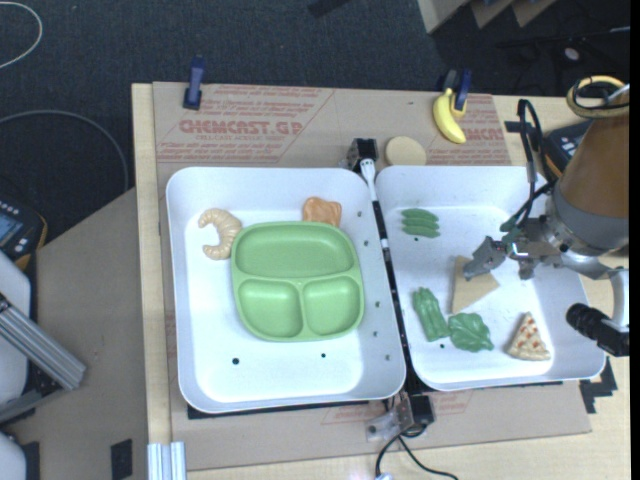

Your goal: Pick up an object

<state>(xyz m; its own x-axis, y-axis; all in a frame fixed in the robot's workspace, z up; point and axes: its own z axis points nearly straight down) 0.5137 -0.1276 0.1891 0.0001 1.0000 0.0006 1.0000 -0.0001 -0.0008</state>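
Camera view: gripper (488,256) fingers spread just above the tan wedge (472,289), whose tip points up toward them.

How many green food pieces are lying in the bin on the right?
3. One lies near the right bin's back, one near its front left, and one just right of that. The arm could hide more.

A grey arm (585,223) with an orange band, black cables looping above, and a dark metal gripper (492,255).
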